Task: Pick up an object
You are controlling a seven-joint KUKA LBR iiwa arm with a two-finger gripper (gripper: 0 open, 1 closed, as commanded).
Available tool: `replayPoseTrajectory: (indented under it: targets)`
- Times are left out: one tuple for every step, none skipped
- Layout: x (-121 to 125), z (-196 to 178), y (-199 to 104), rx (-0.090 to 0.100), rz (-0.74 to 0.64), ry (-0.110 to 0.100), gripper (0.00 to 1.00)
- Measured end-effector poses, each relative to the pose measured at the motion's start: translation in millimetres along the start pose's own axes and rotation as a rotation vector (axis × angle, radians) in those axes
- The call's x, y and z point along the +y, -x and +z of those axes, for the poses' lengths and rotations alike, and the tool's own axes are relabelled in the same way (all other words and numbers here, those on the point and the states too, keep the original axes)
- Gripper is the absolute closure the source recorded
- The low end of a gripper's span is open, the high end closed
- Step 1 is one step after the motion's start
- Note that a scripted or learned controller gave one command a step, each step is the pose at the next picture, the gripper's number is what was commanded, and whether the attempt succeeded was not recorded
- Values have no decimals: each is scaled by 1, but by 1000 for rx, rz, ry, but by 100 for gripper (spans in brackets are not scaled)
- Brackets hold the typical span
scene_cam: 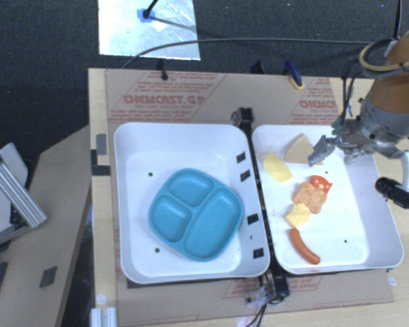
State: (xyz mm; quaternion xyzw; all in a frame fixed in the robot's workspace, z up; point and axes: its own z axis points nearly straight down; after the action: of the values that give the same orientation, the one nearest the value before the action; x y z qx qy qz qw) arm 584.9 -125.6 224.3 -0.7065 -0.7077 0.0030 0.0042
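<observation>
Nearest you, at 6 o'clock in the right bin (382, 251), lies the sausage (305, 246) — orange-red, slanted, with bare floor around it. Just above it, toward 12, sits the yellow crinkle piece (298, 214), touching the orange chunk (309, 196), which in turn touches the red piece (320, 182). Further up, at 10 o'clock in that bin, the yellow block (277, 167) lies close beside the tan wedge (299, 149). The left bin (133, 148) carries only a blue tray (196, 213), well apart from all this.

Your gripper (318, 157) hangs at 12 o'clock in the right bin, right at the wedge's 3 o'clock edge; nothing shows between its fingers, and you cannot tell from this angle whether they stand spread or pressed together.

What you should watch for:
- It looks lined up on the wedge's edge, not its middle — a closing finger would likely push the wedge toward the block instead of pinching it.
- The wedge lies low and flat; fingers may well slide over its sloped face.
- If the arm drifts toward 6, the touching cluster of three is a poor target: one finger could land on a neighbour and lift nothing, or drag two together.
- The sausage is round and may roll away
</observation>
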Motion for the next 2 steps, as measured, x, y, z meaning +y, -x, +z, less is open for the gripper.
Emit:
replayPoseTrajectory:
  targets:
    - [2,-6,0,-2,-2,11,0]
    - [2,40,9,-2,0,9,0]
